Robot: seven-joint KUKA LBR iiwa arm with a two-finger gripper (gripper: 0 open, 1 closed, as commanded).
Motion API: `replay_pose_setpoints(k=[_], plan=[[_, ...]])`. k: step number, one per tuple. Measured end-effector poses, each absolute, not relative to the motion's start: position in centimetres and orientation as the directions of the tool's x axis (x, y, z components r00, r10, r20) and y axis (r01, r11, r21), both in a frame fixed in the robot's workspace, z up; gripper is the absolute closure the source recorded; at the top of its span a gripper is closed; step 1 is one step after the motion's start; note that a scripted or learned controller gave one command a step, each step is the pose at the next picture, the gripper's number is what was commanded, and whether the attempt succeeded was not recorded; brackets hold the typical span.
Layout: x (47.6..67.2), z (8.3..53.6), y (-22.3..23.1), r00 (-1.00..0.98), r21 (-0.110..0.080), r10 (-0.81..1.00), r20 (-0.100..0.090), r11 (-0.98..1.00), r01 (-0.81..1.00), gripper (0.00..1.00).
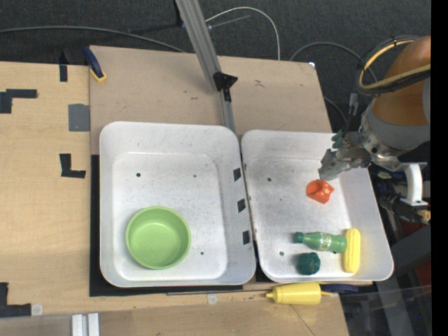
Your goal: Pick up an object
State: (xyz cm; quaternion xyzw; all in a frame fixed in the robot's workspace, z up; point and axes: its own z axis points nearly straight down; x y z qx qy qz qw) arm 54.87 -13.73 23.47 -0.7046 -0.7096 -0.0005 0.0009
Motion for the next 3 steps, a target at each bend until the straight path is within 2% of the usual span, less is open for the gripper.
replay_pose_setpoints(k=[1, 3], plan=[[54.1, 23.8, -8.4, -0.007, -0.002, 1.000, 0.002, 0.007, 1.000, 1.00], [55.1, 22.2, 3.3, -0.007, -0.003, 1.000, 0.001, 0.007, 1.000, 1.00]])
